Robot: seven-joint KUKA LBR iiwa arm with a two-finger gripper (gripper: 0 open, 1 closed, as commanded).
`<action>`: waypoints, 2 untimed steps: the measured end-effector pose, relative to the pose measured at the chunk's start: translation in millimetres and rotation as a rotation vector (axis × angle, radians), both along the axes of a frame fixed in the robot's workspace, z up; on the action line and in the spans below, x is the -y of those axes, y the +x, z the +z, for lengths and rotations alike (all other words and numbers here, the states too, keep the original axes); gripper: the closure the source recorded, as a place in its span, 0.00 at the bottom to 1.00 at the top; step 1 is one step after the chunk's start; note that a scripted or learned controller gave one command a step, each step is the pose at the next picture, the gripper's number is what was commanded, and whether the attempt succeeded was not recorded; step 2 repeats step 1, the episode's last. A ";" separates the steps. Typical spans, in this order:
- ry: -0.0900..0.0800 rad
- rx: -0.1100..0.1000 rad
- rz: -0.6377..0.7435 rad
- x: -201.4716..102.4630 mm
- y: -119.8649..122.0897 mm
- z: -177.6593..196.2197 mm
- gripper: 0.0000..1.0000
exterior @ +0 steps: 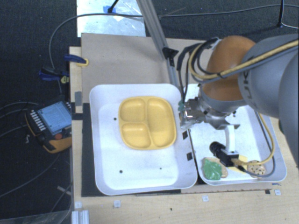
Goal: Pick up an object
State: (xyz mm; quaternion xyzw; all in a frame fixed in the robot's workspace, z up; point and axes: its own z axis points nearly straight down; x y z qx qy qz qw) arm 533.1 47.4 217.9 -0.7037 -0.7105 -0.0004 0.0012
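Observation:
My gripper hangs under the grey and orange wrist, over the left side of the right bin, close to the wall between the two bins. At that bin's front edge lies a green lumpy object with a tan piece under its right side. To its right sits a small brown speckled object with a yellow bit beside it. These things lie in front of the gripper and apart from it. The arm hides much of the right bin's floor.
A yellow plate with three compartments lies in the left bin, toward its back. A slanted metal pole crosses behind the bins. Clamps and a blue-screened device lie off the bench at left.

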 end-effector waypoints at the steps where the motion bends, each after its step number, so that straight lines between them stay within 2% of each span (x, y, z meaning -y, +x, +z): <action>1: 0.000 0.000 0.000 -37.3 -23.5 2.8 1.00; 2: 0.000 0.000 0.000 -37.3 -23.5 2.8 1.00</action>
